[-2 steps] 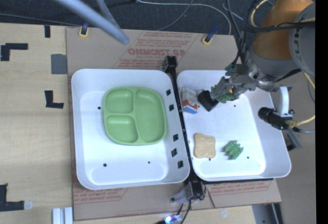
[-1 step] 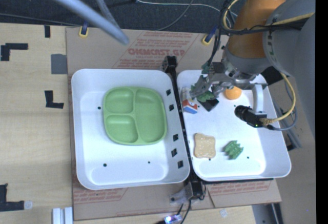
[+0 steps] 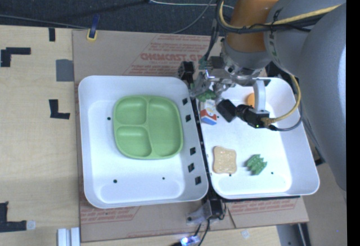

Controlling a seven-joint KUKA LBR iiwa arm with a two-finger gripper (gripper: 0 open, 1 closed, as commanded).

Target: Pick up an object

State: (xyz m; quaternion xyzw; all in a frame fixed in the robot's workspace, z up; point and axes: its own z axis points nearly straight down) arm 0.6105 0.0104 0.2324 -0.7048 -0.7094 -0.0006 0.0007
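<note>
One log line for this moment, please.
gripper: over right bin far-left corner | grasp: unclear | toast, green toy: untouched | left bin: green plate

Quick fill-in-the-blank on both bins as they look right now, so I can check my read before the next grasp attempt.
1. The green divided plate lies in the ____ bin of the camera view.
2. The plate has ____ compartments.
3. In the right bin, the tan toast slice lies to the ____ of the small green toy in the camera view.
4. The gripper hangs over the right bin's ____ far corner.

Missing words: left; three; left; left
</note>
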